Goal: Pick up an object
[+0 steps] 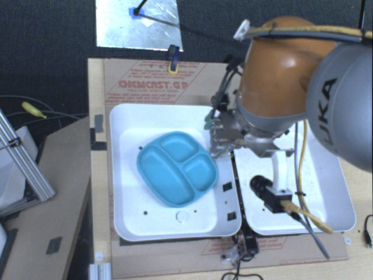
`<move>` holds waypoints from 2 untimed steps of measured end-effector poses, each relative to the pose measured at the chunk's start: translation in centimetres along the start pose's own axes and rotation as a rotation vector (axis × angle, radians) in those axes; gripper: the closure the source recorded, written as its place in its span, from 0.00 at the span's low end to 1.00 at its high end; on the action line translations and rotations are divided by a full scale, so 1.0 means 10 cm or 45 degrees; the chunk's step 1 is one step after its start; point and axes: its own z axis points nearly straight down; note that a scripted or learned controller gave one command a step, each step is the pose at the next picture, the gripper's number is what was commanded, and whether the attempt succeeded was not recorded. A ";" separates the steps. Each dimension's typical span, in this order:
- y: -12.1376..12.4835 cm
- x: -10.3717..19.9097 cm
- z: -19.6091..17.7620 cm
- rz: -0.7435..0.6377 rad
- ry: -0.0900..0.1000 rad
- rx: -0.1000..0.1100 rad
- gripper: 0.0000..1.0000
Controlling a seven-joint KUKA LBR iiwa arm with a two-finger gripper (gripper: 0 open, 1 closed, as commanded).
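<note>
Two white bins sit side by side. Nearest the camera, the left bin (125, 214) shows bare floor along its 6 o'clock rim. Just beyond, a blue plate (176, 168) lies flat, roughly mid-bin, with three compartments facing up and nothing in them. It is the only visible candidate for the pick. The right bin (332, 209) has its floor largely hidden by the arm (280, 69).

The gripper (218, 137) sits low at the plate's 2 o'clock, by the ridge between the bins and close to the plate's rim. Contact cannot be judged. Whether it is open or closed cannot be told, as the wrist blocks the view. Nothing is seen held.

Judgement: the step in hand is the approach. A flat plate offers no purchase at its centre, so the raised rim is the place to grip.
- Straddle the rim at 2 o'clock.
- Descend fully before closing.
- Lift slowly, since an edge-held plate will likely tilt or slip.
- Mind the bin wall close by, which could snag.

Farther off at 12 o'clock lies a cardboard sheet (151, 83), then a shiny foil panel (137, 16).
</note>
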 end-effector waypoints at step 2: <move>0.00 0.75 -0.94 -0.004 -0.002 0.007 1.00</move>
